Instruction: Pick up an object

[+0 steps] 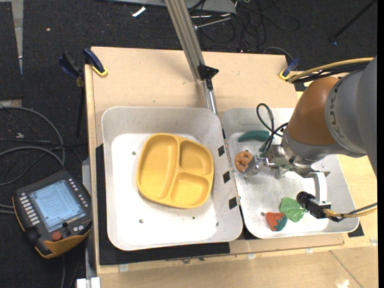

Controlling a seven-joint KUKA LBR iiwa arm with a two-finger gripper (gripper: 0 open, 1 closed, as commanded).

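Left bin [120, 179]: yellow divided plate [175, 170] | Right bin [339, 179]: orange-brown object [243, 159] at left wall, teal piece [255, 136], green piece [291, 209], red piece [276, 221] | Gripper [257, 165]: just beside orange-brown object, grip state cannot be told

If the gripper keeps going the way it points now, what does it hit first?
The gripper points toward the left side of the right bin. The first thing in line looks like the orange toy, right at its tip. Past that is the bin's left wall. Depth is hard to judge from above.
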